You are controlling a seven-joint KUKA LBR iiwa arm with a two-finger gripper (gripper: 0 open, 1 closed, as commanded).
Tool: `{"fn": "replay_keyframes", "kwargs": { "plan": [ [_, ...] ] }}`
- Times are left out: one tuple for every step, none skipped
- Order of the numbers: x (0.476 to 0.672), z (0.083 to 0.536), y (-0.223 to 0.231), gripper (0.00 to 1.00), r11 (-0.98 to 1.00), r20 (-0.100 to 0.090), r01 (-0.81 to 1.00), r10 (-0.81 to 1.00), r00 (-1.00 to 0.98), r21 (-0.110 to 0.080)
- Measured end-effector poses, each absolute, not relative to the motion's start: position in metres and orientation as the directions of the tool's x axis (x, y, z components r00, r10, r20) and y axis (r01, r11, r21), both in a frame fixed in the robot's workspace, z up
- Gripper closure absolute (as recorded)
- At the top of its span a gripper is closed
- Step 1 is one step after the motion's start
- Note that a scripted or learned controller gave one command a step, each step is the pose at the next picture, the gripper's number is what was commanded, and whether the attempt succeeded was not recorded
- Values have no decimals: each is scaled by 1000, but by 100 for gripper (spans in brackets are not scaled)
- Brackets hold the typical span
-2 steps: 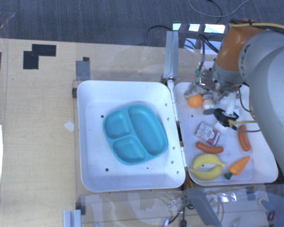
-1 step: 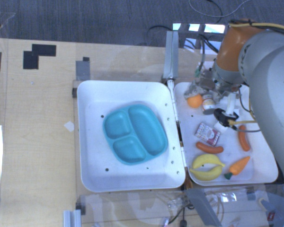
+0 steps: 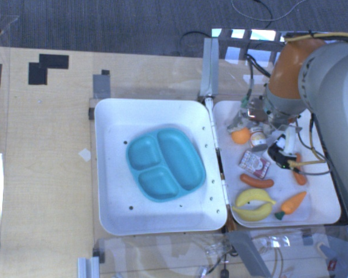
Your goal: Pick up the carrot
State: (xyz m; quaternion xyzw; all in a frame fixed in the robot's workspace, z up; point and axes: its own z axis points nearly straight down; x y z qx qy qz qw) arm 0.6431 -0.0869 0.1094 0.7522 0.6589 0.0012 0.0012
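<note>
Two white bins (image 3: 110, 213), one blue plate (image 3: 165, 164), one carrot (image 3: 293, 203), one banana (image 3: 254, 204), one sausage (image 3: 257, 182).

bright, even light; soft focus

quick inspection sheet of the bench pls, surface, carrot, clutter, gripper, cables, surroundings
surface: wooden bench bearing two shallow white bins, left bin, right bin
job's thing: orange toy carrot lying in right bin's near corner, apart from gripper
clutter: blue divided plate in left bin; yellow banana, red sausage, small orange fruit, printed packet in right bin
gripper: two-finger gripper low over right bin's far end; finger state unclear
cables: black cable on floor
surroundings: dark grey carpet
</note>
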Motion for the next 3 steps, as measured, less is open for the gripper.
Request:
{"fn": "replay_keyframes", "kwargs": {
  "plan": [
    [653, 87, -114, 0, -109, 0, 994, 994, 109, 8],
    [657, 103, -112, 100, -103, 0, 994, 995, 103, 22],
    [671, 87, -96, 100, -618, 4, 786, 786, 618, 5]
  ]
}}
